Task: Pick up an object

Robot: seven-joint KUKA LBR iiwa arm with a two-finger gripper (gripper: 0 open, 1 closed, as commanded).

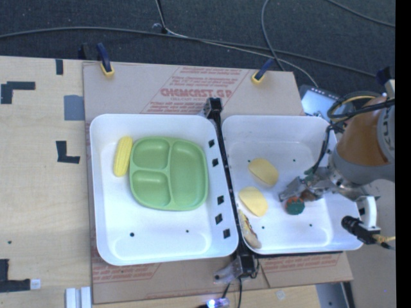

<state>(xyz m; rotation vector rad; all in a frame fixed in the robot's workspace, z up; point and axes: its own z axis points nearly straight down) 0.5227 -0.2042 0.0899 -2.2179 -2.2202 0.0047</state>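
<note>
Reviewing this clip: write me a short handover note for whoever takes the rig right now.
Gripper: low in the right bin, right above a small green and red object; no grasp can be confirmed.
Right bin also holds two pale yellow pieces and a brownish item at its front left corner.
Left bin: green divided plate, yellow corn beside it.
Done: nothing lifted. Left: grasp and lift one object.

red "CHEMCAST GP" print (repeated, partly blurred), on the brown board beneath the bins
</note>
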